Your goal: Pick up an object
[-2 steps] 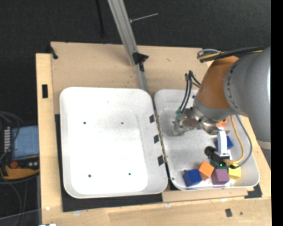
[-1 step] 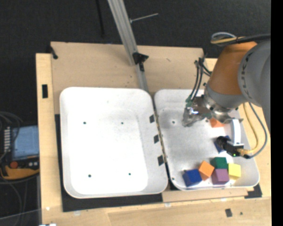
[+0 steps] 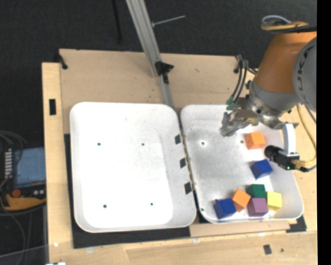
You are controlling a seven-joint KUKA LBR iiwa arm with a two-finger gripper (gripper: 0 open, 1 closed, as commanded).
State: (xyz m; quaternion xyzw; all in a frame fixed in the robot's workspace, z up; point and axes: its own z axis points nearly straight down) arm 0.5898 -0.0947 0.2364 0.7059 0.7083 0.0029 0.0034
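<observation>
camera view | gripper over right bin, jaws: can't tell | orange cube nearest, prob target | nothing held afaict

Grey arm with orange band, black cables alongside.

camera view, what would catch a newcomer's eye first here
The grey arm with its orange band reaching in from the right stands out first, its gripper hanging over the upper part of the right bin. Next come the bright blocks in that bin: an orange block near the gripper, a blue block below it, and a cluster of coloured blocks along the near edge. The left bin is a broad white patch beside it.
</observation>
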